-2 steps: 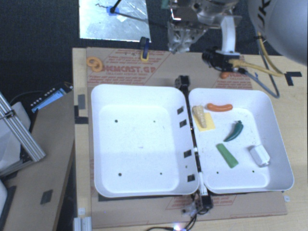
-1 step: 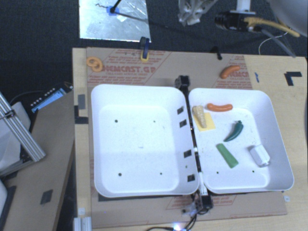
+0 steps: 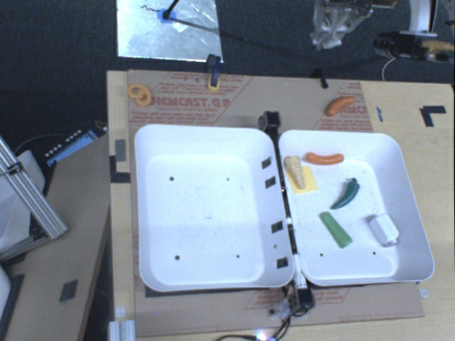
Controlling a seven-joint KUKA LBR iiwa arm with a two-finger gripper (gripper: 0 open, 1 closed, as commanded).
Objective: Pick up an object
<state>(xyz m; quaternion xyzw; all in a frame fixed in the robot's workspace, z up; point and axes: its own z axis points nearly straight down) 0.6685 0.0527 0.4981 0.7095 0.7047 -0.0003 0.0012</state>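
The gripper (image 3: 334,28) hangs high beyond the far edge of the bench, above the dark floor and well apart from both bins. It is blurred and pale; whether it is wide or narrow I cannot tell, and nothing is seen in it.

All candidates for picking lie in the right bin (image 3: 416,226). An orange sausage (image 3: 324,158) rests near its far wall. A corn cob (image 3: 294,171) lies on a yellow slab (image 3: 306,180) just beside the divider. A dark green pepper (image 3: 346,193) sits near the middle, a light green stick (image 3: 335,229) closer to the near side, and a white block (image 3: 382,229) toward the right wall. They lie apart from one another, which should leave room for fingers to come down around any one of them.

The left bin (image 3: 153,261) appears to serve as the receiving side. A second sausage (image 3: 340,106) and a small ring (image 3: 140,94) lie on the board outside the bins, probably strays.

Judgement: the pick has not begun; the arm must first travel over the right bin and descend.
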